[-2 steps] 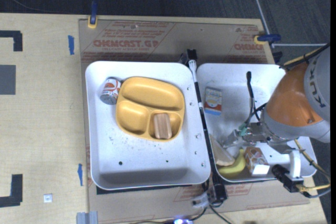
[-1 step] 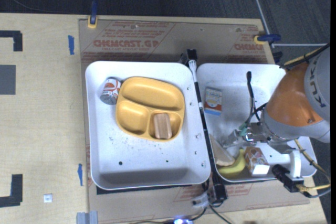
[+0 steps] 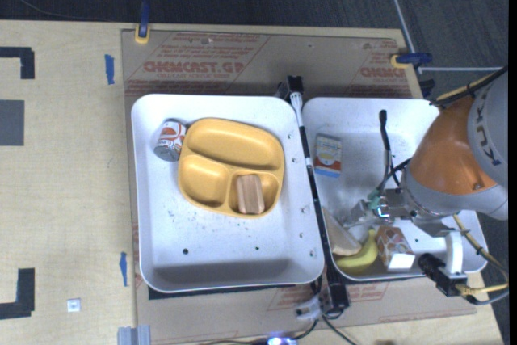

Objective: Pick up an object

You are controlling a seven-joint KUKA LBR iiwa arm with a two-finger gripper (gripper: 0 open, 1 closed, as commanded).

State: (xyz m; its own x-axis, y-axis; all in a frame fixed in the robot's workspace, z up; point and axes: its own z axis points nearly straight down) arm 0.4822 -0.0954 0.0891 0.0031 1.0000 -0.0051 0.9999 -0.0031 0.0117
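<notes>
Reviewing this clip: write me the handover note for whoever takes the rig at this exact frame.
Gripper: low in the right bin, above the pile at its near end; I cannot tell whether it is open or shut, and nothing is visibly held.
Right bin: banana at the near edge, small brown-and-white box beside it, small carton lying farther back.
Left bin: yellow divided tray with a brown block in its near right compartment; crushed can against the tray's left side.
Done: arm is over the right bin's pile.
Left: grasp one object and lift it.
</notes>
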